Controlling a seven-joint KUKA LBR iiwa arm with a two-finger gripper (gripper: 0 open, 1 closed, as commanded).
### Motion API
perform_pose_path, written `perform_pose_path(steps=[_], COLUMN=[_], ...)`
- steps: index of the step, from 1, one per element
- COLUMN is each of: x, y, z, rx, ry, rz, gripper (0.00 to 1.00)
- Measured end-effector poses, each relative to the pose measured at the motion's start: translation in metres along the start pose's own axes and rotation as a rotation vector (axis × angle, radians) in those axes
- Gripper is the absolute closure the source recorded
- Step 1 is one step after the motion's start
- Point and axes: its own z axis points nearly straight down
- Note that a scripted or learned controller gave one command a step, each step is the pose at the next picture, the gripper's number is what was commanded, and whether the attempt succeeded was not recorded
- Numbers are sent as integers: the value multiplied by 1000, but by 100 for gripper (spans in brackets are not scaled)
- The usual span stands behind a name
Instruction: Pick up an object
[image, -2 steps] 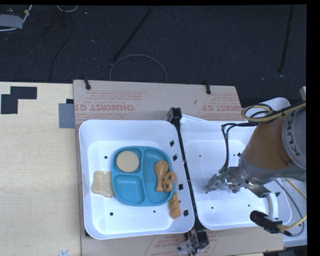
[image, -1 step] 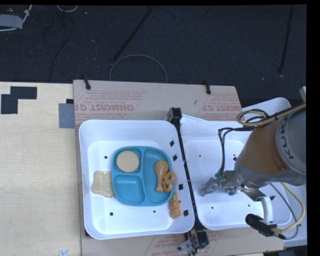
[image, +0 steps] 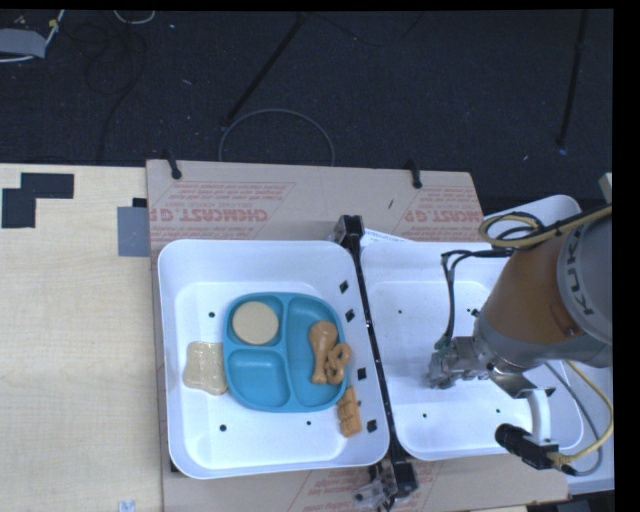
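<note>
A blue divided plate (image: 262, 385) lies in the left bin (image: 195, 262). On it rest a round tan cookie-like disc (image: 254, 322) and a brown pretzel-shaped piece (image: 328, 352). A pale bread-like slab (image: 205, 367) lies just left of the plate, and a small brown piece (image: 349, 412) sits by the plate's lower right corner. My gripper (image: 447, 367) is low over the right bin (image: 420, 440), near its middle, well apart from all these objects. Nothing shows between its fingers.
A black divider (image: 366, 340) runs between the two bins. Cardboard (image: 300, 195) lies under and behind them. A black cable end (image: 525, 445) and yellow cables hang by the right bin's lower right corner. A light wooden bench top (image: 70, 350) extends to the left.
</note>
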Motion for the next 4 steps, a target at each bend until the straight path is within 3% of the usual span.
perform_pose_path(steps=[3,4], x=[-12,40], y=[-1,-5], z=[-161,-145], rx=[-5,2], ry=[-2,1], rz=[-9,-11], gripper=[100,100])
